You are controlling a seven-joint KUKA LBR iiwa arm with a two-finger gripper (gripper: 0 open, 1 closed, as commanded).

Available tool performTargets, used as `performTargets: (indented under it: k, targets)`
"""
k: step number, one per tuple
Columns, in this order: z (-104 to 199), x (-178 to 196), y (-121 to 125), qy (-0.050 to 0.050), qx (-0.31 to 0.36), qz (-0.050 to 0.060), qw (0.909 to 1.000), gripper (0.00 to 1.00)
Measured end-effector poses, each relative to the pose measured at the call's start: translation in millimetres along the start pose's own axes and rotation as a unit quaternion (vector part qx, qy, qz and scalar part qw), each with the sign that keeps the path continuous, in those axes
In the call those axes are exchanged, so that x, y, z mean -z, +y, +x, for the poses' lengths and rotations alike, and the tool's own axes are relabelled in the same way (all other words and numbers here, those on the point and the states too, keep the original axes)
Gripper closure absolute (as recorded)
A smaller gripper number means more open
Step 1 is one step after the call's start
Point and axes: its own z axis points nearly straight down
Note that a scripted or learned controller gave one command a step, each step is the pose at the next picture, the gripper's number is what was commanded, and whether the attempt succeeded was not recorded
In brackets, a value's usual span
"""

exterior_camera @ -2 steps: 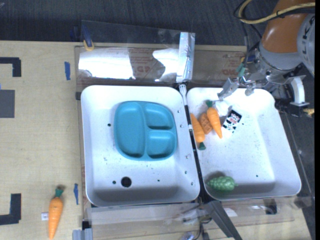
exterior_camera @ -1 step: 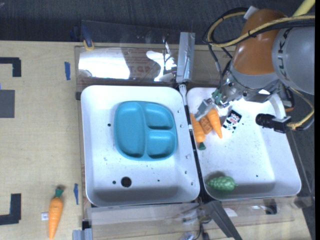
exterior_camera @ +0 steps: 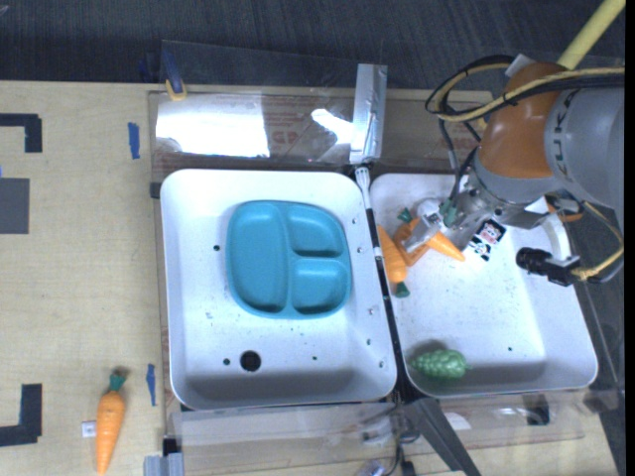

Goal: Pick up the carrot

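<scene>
A: Bins are seen side by side on the tabletop (exterior_camera: 69,296) from the camera above. What is contained in the left bin (exterior_camera: 189,365)?

B: A blue divided plate (exterior_camera: 288,258) is laid flat near its middle. A small dark round spot is noticed on the bin floor toward the near left corner.

A: And the right bin (exterior_camera: 496,335)?

B: The arm (exterior_camera: 561,137) is reached in from the right, its orange band being seen above the wrist. The pincer (exterior_camera: 434,228) is lowered over the upper left part of that bin. Two orange pieces are found there: a carrot (exterior_camera: 393,261) with a green end is laid along the bin's left wall, and an orange piece (exterior_camera: 444,246) is seen directly at the pincer tips.

A: Is anything gripped?

B: That cannot be told; the tips are crowded against the orange piece, and neither their spread nor a hold can be made out.

A: What else is noted?

B: A green bumpy object (exterior_camera: 439,364) is set near the front wall of the right bin, well apart from the pincer. A second carrot (exterior_camera: 109,419), with a green top, is laid on the tabletop outside the bins, at the near left.
</scene>
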Motion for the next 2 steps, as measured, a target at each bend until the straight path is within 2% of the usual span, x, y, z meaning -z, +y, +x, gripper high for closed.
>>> performTargets:
  k: [1, 2]
  targets:
    - [2, 10, 0, 0.004, 0.000, 0.002, 1.0000, 1.00]
    - [51, 83, 66, 0.004, -0.021, 0.004, 0.9998, 1.00]
